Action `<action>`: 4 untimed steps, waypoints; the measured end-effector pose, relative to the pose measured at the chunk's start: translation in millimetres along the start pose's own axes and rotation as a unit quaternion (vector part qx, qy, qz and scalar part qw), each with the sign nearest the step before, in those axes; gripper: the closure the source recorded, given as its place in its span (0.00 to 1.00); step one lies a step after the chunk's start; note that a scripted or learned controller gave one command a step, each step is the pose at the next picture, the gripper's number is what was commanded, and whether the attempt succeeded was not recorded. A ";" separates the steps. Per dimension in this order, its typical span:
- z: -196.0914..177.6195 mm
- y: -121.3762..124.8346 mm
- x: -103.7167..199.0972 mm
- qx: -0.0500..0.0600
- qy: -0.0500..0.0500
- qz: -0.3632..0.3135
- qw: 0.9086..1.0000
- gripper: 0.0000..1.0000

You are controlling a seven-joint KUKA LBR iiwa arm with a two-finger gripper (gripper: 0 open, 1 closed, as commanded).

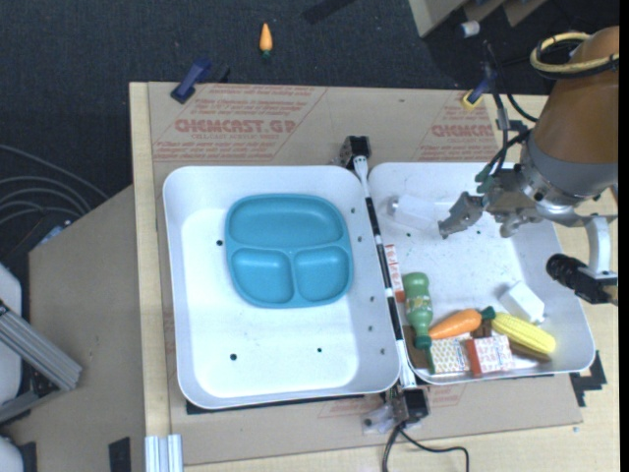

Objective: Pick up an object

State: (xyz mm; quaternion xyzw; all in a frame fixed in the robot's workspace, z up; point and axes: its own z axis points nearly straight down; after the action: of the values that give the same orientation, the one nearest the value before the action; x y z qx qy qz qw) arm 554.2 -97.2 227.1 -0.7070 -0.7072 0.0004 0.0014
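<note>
The grey two-finger gripper point(482, 219) is seen at the right of the frame, fingers spread and empty. The candidate items (orange plastic carrot point(456, 324), yellow corn cob point(525, 333), green bottle point(418, 299)) are heaped at the lower right, probably slid against the shallow white right-hand bin point(442, 180) wall.

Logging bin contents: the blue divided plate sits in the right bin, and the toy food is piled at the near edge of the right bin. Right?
Not quite. The camera view shows the blue divided plate in the left bin; the toy food is indeed piled at the near edge of the right bin.
</note>
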 end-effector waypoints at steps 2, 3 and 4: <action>110.1 19.0 1.3 -0.001 0.000 0.001 1.000 1.00; -6.9 -6.4 55.2 -0.001 0.000 0.000 1.000 1.00; -15.5 44.0 99.7 -0.002 0.000 0.000 1.000 1.00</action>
State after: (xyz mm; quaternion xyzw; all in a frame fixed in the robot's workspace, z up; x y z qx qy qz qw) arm 598.2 2.5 242.6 -0.7068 -0.7074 -0.0005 0.0001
